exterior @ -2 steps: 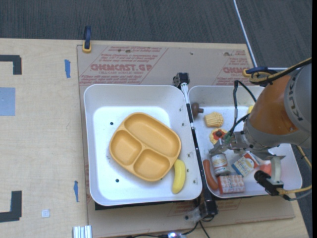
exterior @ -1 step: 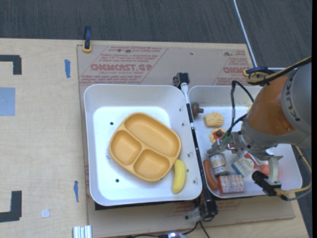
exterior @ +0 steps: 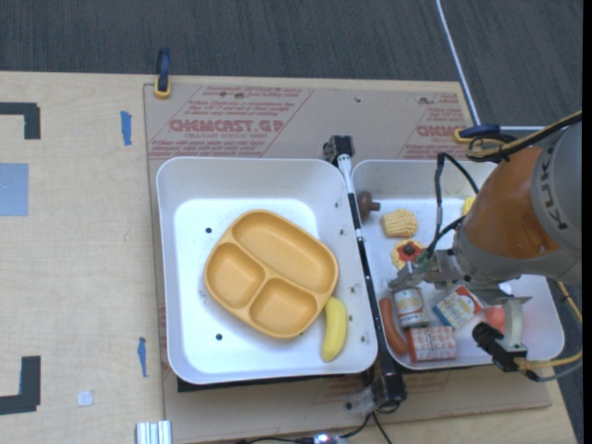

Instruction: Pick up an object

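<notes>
Dark grey carpet fills the top of the frame, and below it lies a pale wooden worktop with blue tape marks and black corner marks at the left. On the worktop sits a brown cardboard sheet printed with red lettering, held by a clamp at its upper left corner, and on that sheet stand two shallow white bins side by side.

The left bin, in the middle of the frame, holds a yellow-orange divided plate with three compartments, lying flat and turned at an angle. Just beside the plate's lower right edge lies a yellow banana, close against the bin's right wall.

The right bin, at the right of the frame, holds a cluster of small toy food items: a yellow piece of corn near the upper part, a small can lower down, a red sausage along the bin's left wall, and a pinkish box near the lower rim. A small blue and white packet lies just right of the can.

The arm, grey with an orange band, reaches in from the right and hangs over the right bin. Its gripper sits low over the cluster, just above the can and packet. Whether the gripper is spread or closed cannot be told from this angle.
</notes>
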### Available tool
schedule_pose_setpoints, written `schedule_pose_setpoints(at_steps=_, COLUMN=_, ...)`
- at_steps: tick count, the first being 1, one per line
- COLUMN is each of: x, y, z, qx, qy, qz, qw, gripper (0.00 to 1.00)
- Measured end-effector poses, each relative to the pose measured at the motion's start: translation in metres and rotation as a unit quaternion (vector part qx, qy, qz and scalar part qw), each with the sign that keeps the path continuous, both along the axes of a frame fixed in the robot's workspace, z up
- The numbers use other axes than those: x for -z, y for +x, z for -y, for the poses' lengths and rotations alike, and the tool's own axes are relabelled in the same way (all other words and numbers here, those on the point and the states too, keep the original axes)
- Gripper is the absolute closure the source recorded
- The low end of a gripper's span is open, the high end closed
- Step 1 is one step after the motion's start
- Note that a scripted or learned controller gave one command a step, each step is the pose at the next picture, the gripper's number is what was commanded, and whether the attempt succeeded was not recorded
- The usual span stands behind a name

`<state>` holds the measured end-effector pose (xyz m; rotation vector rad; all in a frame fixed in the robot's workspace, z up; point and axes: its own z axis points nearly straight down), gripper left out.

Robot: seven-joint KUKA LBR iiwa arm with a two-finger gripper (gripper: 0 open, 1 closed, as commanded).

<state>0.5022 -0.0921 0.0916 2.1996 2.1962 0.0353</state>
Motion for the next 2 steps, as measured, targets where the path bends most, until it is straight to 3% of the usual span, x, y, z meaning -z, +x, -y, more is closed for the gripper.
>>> schedule_pose_setpoints(at_steps=1, x=-0.0103, y=0.0018, z=-0.0004, qx=0.000, qy=-0.0002, qz=0.002, qw=1.0000, gripper=1.00)
schedule_pose_setpoints(at_steps=2, x=-0.0102, y=0.0016, z=-0.0004, qx=0.000, qy=-0.0001, qz=0.002, qw=1.0000, gripper=0.00)
